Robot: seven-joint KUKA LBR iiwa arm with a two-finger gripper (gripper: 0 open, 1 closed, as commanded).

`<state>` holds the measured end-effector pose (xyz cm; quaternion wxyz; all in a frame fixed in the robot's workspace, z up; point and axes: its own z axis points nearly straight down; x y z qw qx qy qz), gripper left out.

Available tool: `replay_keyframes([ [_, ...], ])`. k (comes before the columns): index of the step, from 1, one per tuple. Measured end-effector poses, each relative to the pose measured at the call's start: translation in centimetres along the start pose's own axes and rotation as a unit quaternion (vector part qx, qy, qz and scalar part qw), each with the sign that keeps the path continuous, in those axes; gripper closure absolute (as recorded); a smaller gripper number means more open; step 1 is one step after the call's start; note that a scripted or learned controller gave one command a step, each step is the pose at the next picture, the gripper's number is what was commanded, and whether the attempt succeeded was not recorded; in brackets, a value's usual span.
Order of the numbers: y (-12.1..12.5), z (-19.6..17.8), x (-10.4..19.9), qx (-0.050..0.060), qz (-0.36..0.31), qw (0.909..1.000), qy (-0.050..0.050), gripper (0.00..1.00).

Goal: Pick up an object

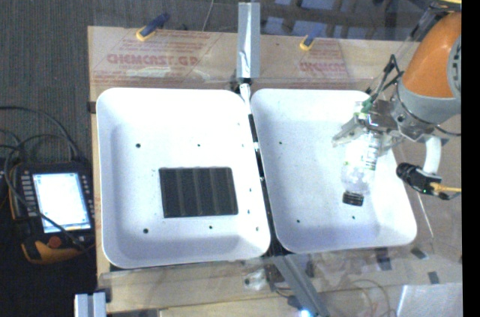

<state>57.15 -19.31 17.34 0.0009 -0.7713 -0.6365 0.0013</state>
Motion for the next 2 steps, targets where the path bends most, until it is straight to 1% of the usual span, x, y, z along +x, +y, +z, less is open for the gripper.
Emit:
replay_keyframes([
  [1, -5.3, -11.1, -2.6, -0.001, -0.016, 0.9999, -0.001, 0.00],
  [2, -9.3, -3.7, 6.5, 0.001, 0.065, 0.9979, 0.000, 0.00],
])
